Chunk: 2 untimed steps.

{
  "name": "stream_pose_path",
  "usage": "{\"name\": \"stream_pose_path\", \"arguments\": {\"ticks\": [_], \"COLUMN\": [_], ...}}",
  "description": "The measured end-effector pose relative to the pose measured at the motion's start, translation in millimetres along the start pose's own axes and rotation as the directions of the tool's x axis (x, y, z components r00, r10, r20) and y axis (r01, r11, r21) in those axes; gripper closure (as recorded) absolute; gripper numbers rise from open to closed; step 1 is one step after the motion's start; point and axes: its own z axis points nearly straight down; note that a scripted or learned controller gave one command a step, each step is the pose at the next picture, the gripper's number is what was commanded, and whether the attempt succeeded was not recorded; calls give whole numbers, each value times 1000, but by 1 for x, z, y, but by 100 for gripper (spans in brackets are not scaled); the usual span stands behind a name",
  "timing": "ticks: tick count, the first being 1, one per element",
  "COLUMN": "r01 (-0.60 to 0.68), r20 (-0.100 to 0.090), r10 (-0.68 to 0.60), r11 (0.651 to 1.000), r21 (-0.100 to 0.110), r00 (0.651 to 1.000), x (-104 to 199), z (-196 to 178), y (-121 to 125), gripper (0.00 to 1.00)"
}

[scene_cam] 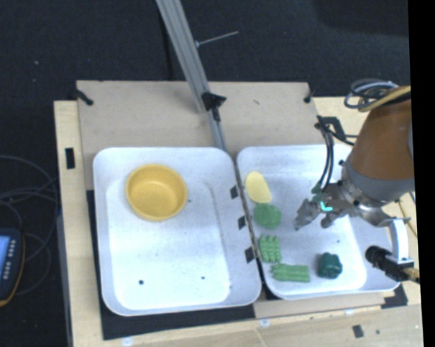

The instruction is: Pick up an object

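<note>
The right bin (346, 156) holds five things: one pale yellow piece (258, 187) by its left wall, three light green pieces (268, 216) below that, and one dark green piece (329, 265) toward its lower right corner. The gripper (314, 217) hovers over the bin's middle, jaws slightly apart, holding nothing. One yellow bowl (156, 192) sits left of this bin.

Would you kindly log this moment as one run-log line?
gripper: above right bin, holding nothing seen | nearest: green round piece | yellow bowl: left bin
</note>
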Motion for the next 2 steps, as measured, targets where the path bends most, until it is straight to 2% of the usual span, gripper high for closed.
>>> {"name": "stream_pose_path", "arguments": {"ticks": [1,2], "r01": [0,-1], "r20": [0,0], "r10": [0,1], "r11": [1000,1000], "r21": [0,4], "r00": [1000,1000], "x": [0,0], "z": [0,49], "y": [0,-10], "gripper": [0,0]}}
